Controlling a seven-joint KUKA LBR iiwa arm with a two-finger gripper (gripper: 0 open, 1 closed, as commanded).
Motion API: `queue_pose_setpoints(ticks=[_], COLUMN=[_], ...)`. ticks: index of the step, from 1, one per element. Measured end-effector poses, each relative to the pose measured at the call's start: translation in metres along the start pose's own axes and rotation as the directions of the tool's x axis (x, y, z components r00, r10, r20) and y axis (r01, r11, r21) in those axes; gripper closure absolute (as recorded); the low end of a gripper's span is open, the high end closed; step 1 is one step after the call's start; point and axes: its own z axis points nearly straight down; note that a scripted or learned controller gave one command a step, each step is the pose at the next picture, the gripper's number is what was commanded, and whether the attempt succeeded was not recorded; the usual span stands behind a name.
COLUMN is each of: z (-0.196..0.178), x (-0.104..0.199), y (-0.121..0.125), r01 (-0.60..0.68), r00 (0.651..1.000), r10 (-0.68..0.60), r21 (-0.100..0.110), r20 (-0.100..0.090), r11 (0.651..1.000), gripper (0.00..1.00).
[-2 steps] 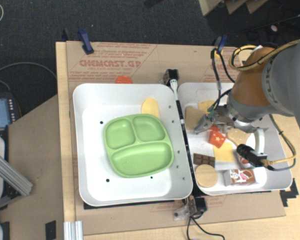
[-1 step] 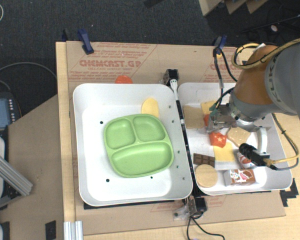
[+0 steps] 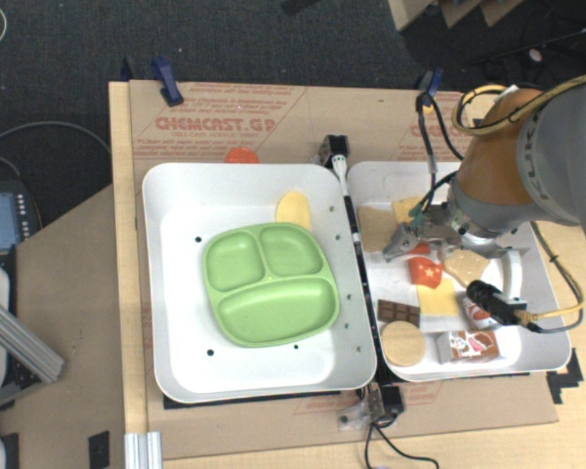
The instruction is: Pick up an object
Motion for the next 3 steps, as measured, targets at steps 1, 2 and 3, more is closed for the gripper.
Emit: queue_pose_setpoints(ticks=[1, 2, 3], z=[-0.010, -0.010, 0.011], x=[0.000, 0.000, -0.020], y=[0.000, 0.000, -0.019], r01=[0.000, 0.000, -0.002], r00=[1.000, 1.000, 1.000], r10=[0.000, 0.000, 0.002], r21=[-0.003, -0.002, 0.007], r20=[0.000, 0.000, -0.002], r11=[1.000, 1.000, 1.000], gripper=[1.00, 0.00, 0.00])
